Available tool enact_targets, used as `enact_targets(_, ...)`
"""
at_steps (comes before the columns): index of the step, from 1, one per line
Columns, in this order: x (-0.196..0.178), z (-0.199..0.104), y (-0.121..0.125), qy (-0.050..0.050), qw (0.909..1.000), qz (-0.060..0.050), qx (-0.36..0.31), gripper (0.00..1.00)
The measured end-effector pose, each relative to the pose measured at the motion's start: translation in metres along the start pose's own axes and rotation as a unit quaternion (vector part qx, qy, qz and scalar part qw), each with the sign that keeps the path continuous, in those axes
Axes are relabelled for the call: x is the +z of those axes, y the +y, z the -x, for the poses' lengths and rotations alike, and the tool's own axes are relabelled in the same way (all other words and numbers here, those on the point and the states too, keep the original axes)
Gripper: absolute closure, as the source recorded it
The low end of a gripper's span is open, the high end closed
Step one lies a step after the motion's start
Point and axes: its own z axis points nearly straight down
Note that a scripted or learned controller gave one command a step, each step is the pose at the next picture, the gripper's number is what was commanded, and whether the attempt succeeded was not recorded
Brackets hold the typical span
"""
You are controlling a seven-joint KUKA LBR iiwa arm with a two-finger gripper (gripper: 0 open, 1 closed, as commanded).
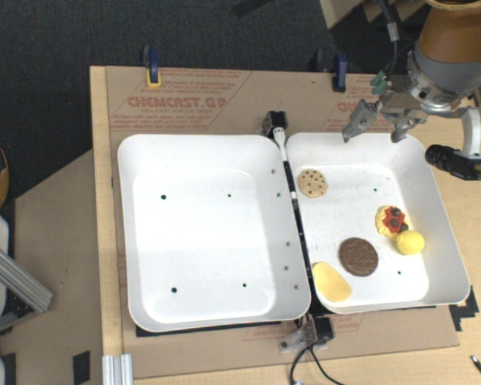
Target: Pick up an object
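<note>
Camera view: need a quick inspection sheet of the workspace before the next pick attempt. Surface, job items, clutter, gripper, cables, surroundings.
Surface: brown board carrying left bin and right bin side by side, clipped together along the shared edge.
Job's things: all in the right bin: pale cookie, brown cookie, yellow piece at the near-left corner, red-topped item touching a yellow ball.
Clutter: nothing seen.
Grippers: gripper open, above the right bin's far rim, holding nothing.
Cables: black cable leaving the near clip.
Surroundings: two clamps on the board's far edge; dark floor.
</note>
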Motion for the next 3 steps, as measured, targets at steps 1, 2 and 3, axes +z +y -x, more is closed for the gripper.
enact_targets(1, -0.011, 0.0, 0.001, 0.0, 1.0, 0.002, -0.001, 1.0)
enact_targets(2, 0.016, -0.104, 0.024, 0.002, 1.0, 0.0, -0.005, 1.0)
enact_targets(3, 0.02, -0.154, 0.039, 0.001, 1.0, 0.002, -0.003, 1.0)
